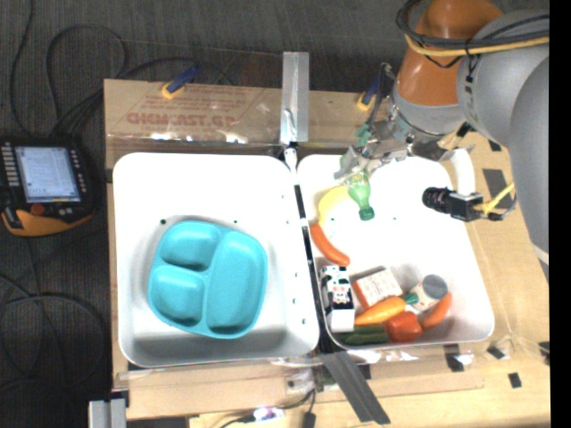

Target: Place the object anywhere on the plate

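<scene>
A light blue plate [207,279] with three compartments lies in the left bin [134,185]. My gripper [360,169] hangs over the far part of the right bin [473,275], below the orange band of the arm. It is shut on a small green bottle [361,196], whose upper end sits between the fingers while the rest points down toward the bin floor. The bottle is well to the right of the plate, across the divider between the bins.
A yellow banana [328,201] and an orange curved piece [326,243] lie just left of the bottle. Along the right bin's near edge sit a cow-patterned carton [336,289], an orange box [376,285], a carrot [380,310], a red pepper [404,326] and a grey can [434,286].
</scene>
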`<control>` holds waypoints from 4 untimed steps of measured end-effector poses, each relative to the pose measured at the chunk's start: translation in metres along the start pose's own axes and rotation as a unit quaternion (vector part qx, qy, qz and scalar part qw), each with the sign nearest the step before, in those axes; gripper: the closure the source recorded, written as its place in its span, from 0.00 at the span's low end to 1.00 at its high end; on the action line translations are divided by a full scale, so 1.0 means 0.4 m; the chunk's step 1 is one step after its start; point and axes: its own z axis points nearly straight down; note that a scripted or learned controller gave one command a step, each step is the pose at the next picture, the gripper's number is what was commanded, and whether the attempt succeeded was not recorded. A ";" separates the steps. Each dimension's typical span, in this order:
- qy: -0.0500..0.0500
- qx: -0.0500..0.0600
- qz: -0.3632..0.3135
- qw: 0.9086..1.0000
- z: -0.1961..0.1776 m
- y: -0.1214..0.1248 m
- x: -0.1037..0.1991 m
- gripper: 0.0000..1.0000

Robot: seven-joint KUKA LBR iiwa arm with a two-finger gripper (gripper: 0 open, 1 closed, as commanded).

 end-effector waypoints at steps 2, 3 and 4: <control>0.002 -0.002 -0.207 0.978 -0.076 -0.015 0.202 1.00; 0.001 -0.002 -0.160 0.987 -0.220 0.070 0.306 1.00; 0.002 -0.001 -0.177 0.984 0.054 0.051 0.492 1.00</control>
